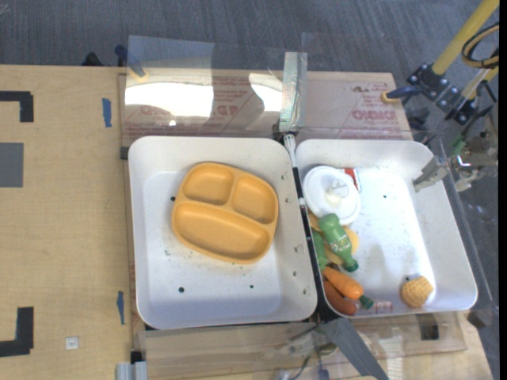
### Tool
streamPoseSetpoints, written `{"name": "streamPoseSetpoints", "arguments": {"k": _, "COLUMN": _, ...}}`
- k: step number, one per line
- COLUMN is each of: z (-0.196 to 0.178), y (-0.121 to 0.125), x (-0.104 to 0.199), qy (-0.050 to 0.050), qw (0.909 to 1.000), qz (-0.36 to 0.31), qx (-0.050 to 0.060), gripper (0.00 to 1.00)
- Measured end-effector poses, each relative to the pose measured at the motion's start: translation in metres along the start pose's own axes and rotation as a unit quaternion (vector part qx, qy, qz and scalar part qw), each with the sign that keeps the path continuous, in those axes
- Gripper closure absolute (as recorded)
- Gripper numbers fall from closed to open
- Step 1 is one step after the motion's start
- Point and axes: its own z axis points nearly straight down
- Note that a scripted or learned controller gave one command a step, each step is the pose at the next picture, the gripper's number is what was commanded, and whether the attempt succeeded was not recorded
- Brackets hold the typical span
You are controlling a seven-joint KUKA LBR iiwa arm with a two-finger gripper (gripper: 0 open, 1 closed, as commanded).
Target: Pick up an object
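Observation:
The right bin (404, 212) holds a pile along its left wall: a white round lid-like piece (333, 191) with a red item (353, 179) behind it, a green bottle (336, 238) and an orange carrot (347, 282). A bumpy orange ball (417, 291) lies alone near the bin's front right corner. My gripper (445, 169) hangs at the bin's right rim, well away from the pile and from the ball. I see nothing in it.
An orange three-section plate (226, 210) lies in the left bin (150, 236). A clear upright divider (291, 93) stands behind the bins. A yellow pole with black clamps (444, 77) is at the top right. Bare white floor spans the right bin's middle.

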Motion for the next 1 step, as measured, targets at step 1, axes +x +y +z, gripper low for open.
{"name": "streamPoseSetpoints", "arguments": {"k": 1, "z": 0.0649, "y": 0.0143, "x": -0.0044, "qy": 0.001, "qw": 0.9973, "qz": 0.073, "qx": 0.003, "gripper": 0.0}}
